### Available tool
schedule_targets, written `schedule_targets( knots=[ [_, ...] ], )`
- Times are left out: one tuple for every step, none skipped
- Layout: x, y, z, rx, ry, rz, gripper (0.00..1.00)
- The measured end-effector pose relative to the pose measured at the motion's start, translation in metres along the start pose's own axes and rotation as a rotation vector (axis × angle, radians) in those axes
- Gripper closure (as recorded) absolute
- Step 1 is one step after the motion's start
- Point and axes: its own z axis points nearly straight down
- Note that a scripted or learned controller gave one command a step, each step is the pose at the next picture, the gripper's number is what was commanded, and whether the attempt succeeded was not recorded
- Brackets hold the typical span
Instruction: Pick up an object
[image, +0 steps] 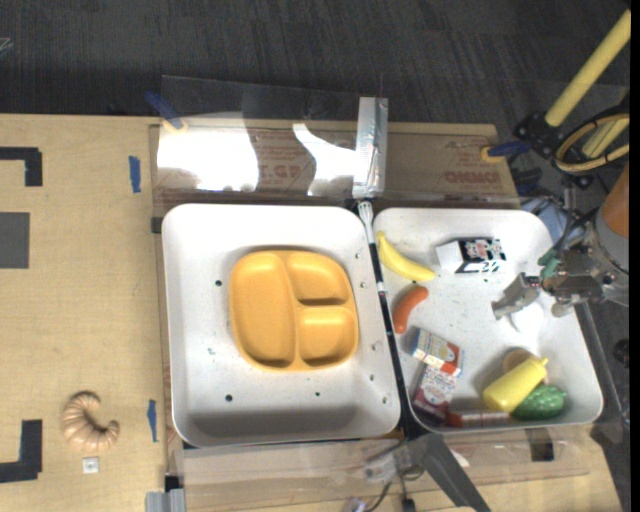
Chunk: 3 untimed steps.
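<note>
The right bin (565, 345) holds a yellow banana (403, 261), a black-and-white box (474, 254), an orange-red sausage-shaped toy (407, 307), a small printed carton (436, 368), a yellow bottle (515, 383) and a green toy (541, 401). My gripper (537, 302) hangs over the right side of this bin, above the yellow bottle and to the right of the box. Its fingers (513, 298) stand open with nothing between them.
The left bin (190, 250) carries a yellow divided plate (293, 306). A tan croissant-like toy (89, 420) lies on the bench at the lower left, outside the bins. A thin red stick (478, 418) rests along the right bin's front wall. Cables and a yellow pole (592, 62) are at the upper right.
</note>
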Motion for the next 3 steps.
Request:
schedule_targets(
  knots=[
    [-0.013,-0.014,0.102,0.004,0.001,0.271,0.00],
    [-0.009,-0.013,0.096,0.000,0.001,0.080,0.00],
    [0.021,0.035,0.165,-0.006,-0.001,0.584,0.00]
  ],
)
